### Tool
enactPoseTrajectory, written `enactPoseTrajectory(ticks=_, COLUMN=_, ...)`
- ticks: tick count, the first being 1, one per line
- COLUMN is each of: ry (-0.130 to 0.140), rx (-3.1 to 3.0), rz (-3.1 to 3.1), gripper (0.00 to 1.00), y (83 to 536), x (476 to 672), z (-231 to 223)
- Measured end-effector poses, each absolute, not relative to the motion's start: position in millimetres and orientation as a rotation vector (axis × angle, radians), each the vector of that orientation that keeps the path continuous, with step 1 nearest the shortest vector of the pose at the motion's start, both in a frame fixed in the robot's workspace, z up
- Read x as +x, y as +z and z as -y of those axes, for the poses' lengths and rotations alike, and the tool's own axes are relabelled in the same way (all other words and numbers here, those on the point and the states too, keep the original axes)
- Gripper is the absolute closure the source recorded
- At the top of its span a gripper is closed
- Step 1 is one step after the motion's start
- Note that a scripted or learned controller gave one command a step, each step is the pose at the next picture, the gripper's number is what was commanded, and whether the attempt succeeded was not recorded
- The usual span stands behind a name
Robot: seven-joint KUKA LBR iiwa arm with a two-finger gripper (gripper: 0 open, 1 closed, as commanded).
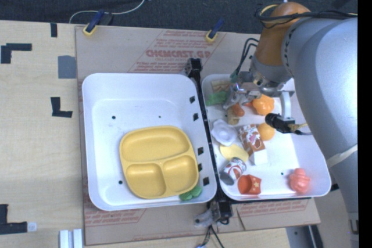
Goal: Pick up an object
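My gripper (243,92) hangs low over the back left part of the right bin (308,151), under the orange-banded wrist. Directly below it lies a small brown and orange piece (235,111), and an orange fruit (263,104) sits just to its right. A green piece (215,98) lies to its left by the bin wall. Whether anything sits in the gripper is hidden by its own body. Further forward lie a second orange fruit (267,131), a red and white packet (251,137), a white cup shape (222,132) and a yellow piece (233,152).
Near the right bin's front edge are a red and white can (234,169), a red piece (250,184) and a pink piece (299,180). The left bin (116,101) holds a yellow divided plate (160,161) and a green piece (190,194). The arm covers the right side.
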State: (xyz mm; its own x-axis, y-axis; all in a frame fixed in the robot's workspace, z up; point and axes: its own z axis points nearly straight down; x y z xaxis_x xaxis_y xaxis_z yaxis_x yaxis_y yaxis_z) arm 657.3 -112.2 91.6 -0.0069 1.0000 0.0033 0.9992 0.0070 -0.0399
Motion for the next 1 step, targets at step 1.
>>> enactPoseTrajectory(ticks=1, ry=-0.009, rx=-2.217, rz=2.229, gripper=1.00, y=190.2, x=603.3, z=53.0)
